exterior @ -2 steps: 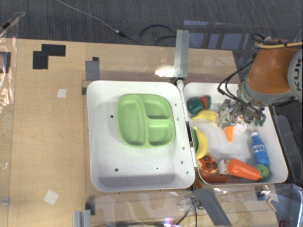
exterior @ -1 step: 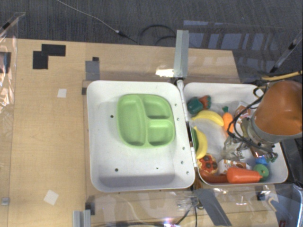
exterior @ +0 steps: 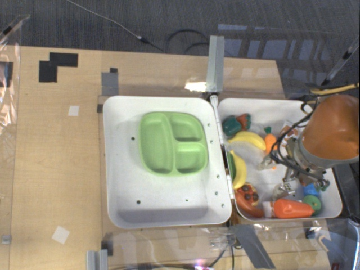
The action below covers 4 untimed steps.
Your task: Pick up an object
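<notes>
The right bin (exterior: pixel 336 207) holds several toy foods. A yellow banana (exterior: pixel 251 141) lies near its middle, and a second banana (exterior: pixel 239 171) lies along the left wall. A green and red piece (exterior: pixel 234 124) sits at the far left corner. A red piece (exterior: pixel 248 196) and an orange carrot-like piece (exterior: pixel 293 208) lie at the front. My gripper (exterior: pixel 275 175) hangs under the orange wrist band (exterior: pixel 333 129), low over the bin's middle right. Its fingers are spread open with nothing between them.
The left bin (exterior: pixel 121 201) carries a green divided plate (exterior: pixel 172 143). A small orange piece (exterior: pixel 270 142), a blue piece (exterior: pixel 311 190) and a green piece (exterior: pixel 315 203) crowd the right bin near the arm. A grey post (exterior: pixel 215 66) stands behind the bins.
</notes>
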Each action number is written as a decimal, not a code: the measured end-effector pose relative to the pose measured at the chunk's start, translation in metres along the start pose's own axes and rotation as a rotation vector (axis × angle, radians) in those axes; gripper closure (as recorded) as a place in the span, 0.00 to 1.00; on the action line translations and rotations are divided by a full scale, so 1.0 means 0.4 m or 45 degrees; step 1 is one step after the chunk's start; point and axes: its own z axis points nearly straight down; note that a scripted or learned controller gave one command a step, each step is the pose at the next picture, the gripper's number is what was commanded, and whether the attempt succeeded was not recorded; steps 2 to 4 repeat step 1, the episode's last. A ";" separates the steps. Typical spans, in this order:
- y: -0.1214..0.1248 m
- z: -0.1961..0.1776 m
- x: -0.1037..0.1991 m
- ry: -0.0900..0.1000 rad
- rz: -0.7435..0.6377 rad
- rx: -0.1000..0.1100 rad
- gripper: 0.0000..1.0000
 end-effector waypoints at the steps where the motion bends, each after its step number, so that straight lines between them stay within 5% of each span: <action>1: 0.014 0.011 -0.165 0.015 -0.028 -0.007 0.00; 4: 0.014 0.011 -0.165 0.015 -0.028 -0.007 0.00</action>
